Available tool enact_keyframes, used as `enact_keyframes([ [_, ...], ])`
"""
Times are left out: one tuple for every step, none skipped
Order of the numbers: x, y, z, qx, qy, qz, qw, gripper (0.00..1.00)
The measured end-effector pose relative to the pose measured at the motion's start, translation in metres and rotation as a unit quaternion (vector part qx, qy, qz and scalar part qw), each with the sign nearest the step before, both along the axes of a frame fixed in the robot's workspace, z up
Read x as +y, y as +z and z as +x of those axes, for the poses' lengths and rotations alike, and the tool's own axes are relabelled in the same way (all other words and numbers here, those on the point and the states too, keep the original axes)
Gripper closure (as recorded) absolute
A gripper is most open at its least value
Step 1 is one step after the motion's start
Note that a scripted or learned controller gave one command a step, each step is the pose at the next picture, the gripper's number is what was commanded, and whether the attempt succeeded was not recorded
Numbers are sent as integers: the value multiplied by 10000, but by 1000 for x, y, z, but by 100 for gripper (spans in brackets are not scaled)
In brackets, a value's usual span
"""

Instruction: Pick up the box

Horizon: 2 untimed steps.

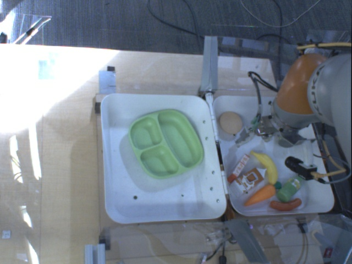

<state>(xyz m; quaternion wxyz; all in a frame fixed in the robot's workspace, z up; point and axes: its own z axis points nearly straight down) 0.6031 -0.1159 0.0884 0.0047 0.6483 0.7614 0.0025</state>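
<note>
Right bin: box at centre-left, lying flat, banana touching it at 2 o'clock, carrot at 5 o'clock. Gripper above, at the box's 12 o'clock, apart from it; fingers: cannot tell. Left bin: green tray.

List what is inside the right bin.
The right bin holds a box, a banana, a carrot, a green bottle, a red sausage and a round tan piece. The arm covers its far right part.
</note>
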Motion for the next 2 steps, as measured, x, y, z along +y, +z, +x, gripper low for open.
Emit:
enact_keyframes([
  [6,-2,64,17,-486,10,9988,0],
  [3,0,-23,5,-812,18,9967,0],
])
